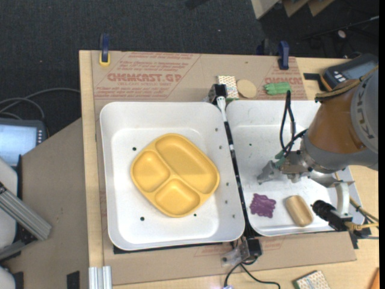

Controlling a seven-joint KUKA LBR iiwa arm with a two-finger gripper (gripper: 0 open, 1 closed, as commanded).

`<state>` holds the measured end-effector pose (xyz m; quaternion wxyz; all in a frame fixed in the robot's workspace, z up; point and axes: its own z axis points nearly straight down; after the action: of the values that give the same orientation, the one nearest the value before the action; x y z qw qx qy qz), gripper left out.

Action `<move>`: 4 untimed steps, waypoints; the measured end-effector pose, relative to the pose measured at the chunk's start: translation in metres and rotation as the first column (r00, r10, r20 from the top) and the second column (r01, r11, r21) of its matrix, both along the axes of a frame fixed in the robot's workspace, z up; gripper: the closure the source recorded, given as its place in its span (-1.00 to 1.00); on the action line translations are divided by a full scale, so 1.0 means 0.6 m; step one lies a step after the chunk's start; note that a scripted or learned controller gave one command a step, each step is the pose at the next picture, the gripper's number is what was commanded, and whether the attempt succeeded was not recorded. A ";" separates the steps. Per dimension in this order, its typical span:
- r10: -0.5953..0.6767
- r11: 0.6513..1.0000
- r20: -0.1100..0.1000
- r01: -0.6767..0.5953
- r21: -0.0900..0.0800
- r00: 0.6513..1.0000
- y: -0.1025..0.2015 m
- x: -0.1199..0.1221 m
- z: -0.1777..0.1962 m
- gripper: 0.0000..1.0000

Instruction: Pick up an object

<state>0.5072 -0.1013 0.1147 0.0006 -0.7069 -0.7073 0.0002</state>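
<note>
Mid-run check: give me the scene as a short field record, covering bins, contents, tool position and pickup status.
left bin: holds a yellow divided plate, three compartments, lying flat
right bin: holds a purple object and a tan oblong object, side by side near the front edge, apart
tool: low over the right bin, behind the purple object, touching neither item
finger state: cannot tell
pickup status: nothing seen held
outside bins: tan round item and green item on the board behind the right bin

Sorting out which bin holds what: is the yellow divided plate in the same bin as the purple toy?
No, the yellow plate lies in the left bin, while the purple toy lies in the right bin.
</note>
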 end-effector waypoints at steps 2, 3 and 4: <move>0.006 1.000 -0.002 -0.006 0.004 1.000 -0.011 -0.030 -0.051 -1.00; -0.005 1.000 0.003 0.005 -0.005 1.000 -0.101 -0.030 -0.050 -1.00; 0.005 1.000 0.006 -0.005 -0.002 1.000 -0.039 0.058 -0.050 -1.00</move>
<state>0.5422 -0.1250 0.0847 -0.0023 -0.7051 -0.7091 -0.0015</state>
